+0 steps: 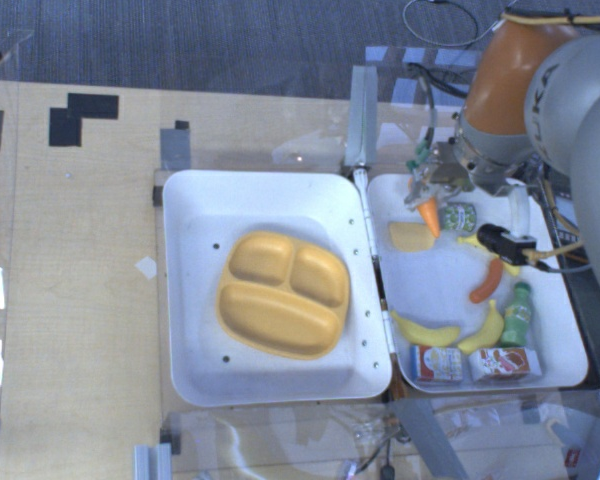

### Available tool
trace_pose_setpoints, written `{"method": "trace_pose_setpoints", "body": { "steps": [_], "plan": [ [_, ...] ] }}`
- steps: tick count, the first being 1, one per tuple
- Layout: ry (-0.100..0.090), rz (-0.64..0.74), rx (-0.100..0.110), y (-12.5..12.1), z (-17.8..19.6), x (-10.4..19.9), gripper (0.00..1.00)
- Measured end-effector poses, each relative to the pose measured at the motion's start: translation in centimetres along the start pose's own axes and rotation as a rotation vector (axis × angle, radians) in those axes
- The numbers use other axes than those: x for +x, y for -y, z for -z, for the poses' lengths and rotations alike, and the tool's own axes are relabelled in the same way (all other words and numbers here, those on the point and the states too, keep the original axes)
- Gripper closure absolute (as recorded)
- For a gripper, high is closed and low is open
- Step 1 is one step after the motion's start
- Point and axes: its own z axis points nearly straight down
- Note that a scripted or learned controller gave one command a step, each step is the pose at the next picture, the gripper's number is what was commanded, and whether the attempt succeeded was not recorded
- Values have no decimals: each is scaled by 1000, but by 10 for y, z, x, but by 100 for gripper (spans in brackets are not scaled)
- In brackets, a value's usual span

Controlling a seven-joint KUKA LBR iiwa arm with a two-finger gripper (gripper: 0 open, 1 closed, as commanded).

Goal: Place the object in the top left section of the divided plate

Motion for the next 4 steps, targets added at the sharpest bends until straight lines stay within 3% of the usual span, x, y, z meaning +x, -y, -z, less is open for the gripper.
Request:
{"method": "trace_pose_setpoints", "body": {
  "steps": [1, 2, 3, 4],
  "plan": [
    [-2, 149, 2, 81, 0, 51, 100],
    [-3, 332, 0, 63, 0, 156, 100],
    [-4, 663, -2, 61, 8, 241, 100],
    [-4, 662, -2, 61, 8, 241, 0]
  ]
}}
